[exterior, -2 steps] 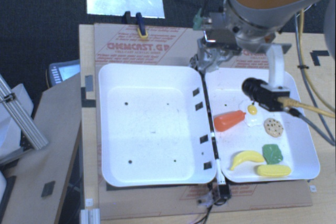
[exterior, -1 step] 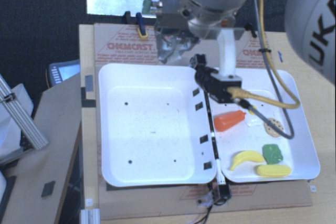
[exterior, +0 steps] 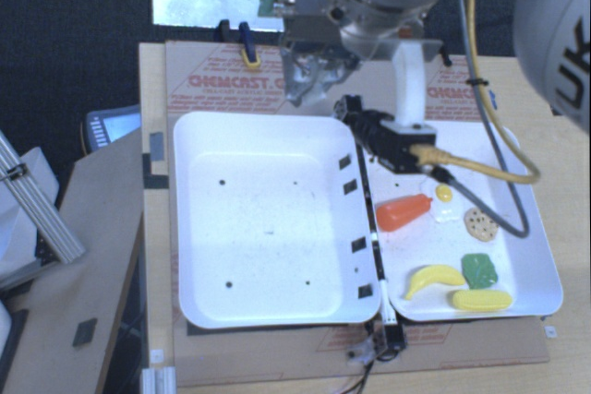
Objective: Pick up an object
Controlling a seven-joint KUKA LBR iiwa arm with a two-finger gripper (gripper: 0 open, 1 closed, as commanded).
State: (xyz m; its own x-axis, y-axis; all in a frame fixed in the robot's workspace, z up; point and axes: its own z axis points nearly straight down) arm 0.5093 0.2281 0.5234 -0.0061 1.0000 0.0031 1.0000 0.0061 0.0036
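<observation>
Several toy foods lie in the right bin (exterior: 545, 291): an orange carrot (exterior: 404, 211), a small fried egg (exterior: 444, 196), a round cookie (exterior: 480, 223), a green piece (exterior: 479, 269), a yellow banana (exterior: 434, 278) and a yellow corn-like piece (exterior: 481, 299). My gripper (exterior: 309, 80) hangs under the grey wrist at the top middle. It is above the cardboard just behind the back rim of the left bin (exterior: 185, 226), well away from the toys. I see nothing held in it.
A black fitting (exterior: 388, 143) with a yellow cable (exterior: 489, 173) sits over the divider between the bins and partly over the right bin. A white post (exterior: 409, 92) stands behind it. Clamps (exterior: 247, 46) hold the cardboard at the back.
</observation>
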